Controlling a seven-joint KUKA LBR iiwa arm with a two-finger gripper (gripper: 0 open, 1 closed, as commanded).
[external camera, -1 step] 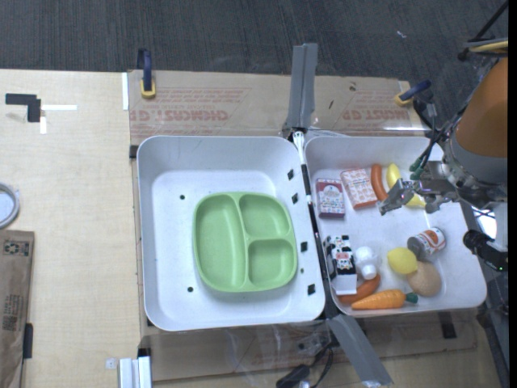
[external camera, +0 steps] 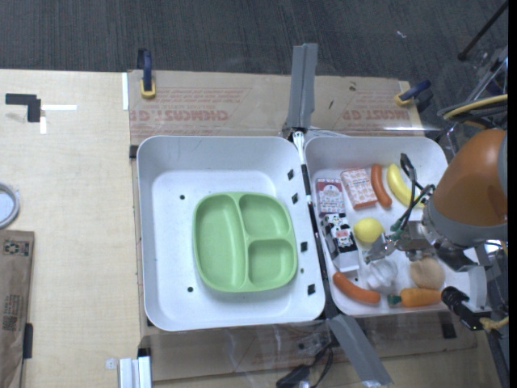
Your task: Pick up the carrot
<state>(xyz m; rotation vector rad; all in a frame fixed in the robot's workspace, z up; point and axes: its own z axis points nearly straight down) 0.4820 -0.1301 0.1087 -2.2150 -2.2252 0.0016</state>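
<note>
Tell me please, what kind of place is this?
Probably a robot lab or test bench, not a kitchen: two white bins clamped to a board, toy food such as a carrot and banana, and the arm over them.

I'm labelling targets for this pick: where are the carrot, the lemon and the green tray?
carrot point(external camera: 420, 297), camera view, middle of its orange body
lemon point(external camera: 367, 230), camera view, centre of the fruit
green tray point(external camera: 213, 249), camera view, floor of its long left compartment

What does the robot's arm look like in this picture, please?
The arm is a rounded grey body with a broad orange band. Black cables loop from it to the gripper, a small metallic silver assembly with dark fittings.
</note>
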